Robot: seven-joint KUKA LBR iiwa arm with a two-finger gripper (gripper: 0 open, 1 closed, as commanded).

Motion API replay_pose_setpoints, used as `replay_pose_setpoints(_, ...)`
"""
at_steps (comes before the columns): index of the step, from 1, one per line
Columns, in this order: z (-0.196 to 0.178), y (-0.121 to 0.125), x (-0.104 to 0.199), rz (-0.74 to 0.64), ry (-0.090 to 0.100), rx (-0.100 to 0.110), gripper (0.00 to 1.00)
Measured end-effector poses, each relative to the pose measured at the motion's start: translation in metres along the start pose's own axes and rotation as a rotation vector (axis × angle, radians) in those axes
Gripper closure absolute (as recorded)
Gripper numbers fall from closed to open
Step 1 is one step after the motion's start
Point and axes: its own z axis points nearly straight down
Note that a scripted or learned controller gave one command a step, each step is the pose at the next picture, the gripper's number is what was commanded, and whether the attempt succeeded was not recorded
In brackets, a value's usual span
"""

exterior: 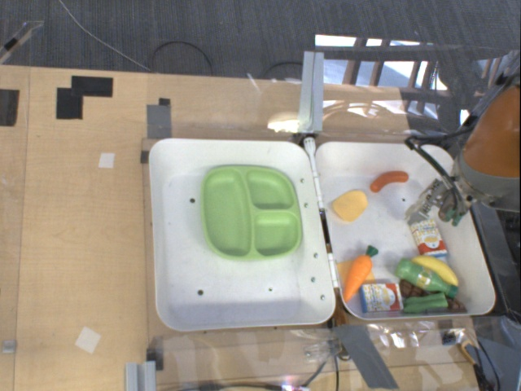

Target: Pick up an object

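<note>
**A:** Where is the arm placed for the pick?

**B:** The gripper (434,204) hangs over the right-hand shallow white bin (342,163), near its far right side, just above a small red-and-white carton (427,238). How wide it stands I cannot tell — the metal parts blur together from this angle — and nothing shows between them.

**A:** So which object should it go for?

**B:** My guess is the carton, being nearest. The yellow toy banana (436,269) and green toy bottle (420,276) crowd just below it, so a straight descent (no sideways drift) looks wise.

**A:** Any easier target?

**B:** The red toy sausage (389,180) and the yellow rounded toy piece (350,205) lie apart from the rest — cleaner picks, I'd judge. The orange toy carrot (357,274) leans by a small printed can (379,296). The green divided plate (250,211) sits alone in the left-hand white bin (175,300).
</note>
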Motion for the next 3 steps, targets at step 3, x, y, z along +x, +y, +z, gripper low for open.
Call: replay_pose_setpoints(3,0.006,0.070,0.057,-0.106,0.024,0.007,1.00)
